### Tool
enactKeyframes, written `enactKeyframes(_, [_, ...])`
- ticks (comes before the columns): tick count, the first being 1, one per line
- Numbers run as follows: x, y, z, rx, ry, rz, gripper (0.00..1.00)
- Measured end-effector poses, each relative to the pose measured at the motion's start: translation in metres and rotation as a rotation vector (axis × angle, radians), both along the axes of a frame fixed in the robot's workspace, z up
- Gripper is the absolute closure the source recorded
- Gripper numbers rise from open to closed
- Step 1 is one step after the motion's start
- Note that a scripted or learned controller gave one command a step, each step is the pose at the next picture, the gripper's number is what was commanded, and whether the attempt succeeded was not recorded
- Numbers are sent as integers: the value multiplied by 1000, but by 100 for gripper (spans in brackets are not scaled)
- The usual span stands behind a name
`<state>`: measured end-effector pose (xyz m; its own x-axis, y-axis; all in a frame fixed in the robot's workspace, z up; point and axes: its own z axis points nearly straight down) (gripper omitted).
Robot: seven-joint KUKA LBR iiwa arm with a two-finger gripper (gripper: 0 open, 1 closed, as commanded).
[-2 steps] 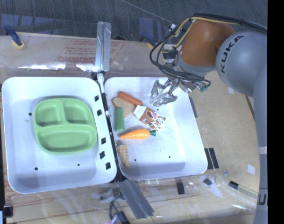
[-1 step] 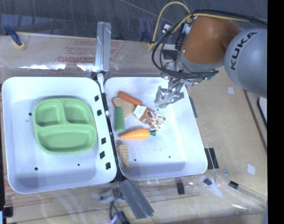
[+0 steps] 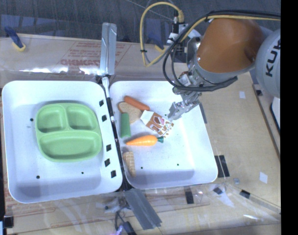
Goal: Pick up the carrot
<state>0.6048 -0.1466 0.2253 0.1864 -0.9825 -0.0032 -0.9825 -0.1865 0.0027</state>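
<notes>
The orange carrot [image 3: 141, 141] with a small green tip lies on the floor of the right bin [image 3: 193, 160], left of its centre. My gripper [image 3: 177, 110] hangs over the same bin, up and to the right of the carrot. It sits just right of a small printed carton [image 3: 157, 123], apart from the carrot. The grey arm with its orange band reaches in from the upper right.
In the right bin also lie an orange sausage-like piece [image 3: 136, 103], a slice of bread [image 3: 130, 111], a green stick [image 3: 125, 125] and a waffle piece [image 3: 129, 162]. The left bin [image 3: 16, 170] holds a green divided plate [image 3: 68, 131].
</notes>
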Motion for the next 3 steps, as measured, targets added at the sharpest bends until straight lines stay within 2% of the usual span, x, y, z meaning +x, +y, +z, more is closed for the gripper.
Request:
enactKeyframes(1, [52, -8, -18, 0, -1, -246, 100])
enactKeyframes(2, [6, -12, 24, -3, 1, -688, 100])
enactKeyframes(3, [8, -11, 31, -2, 4, -683, 100])
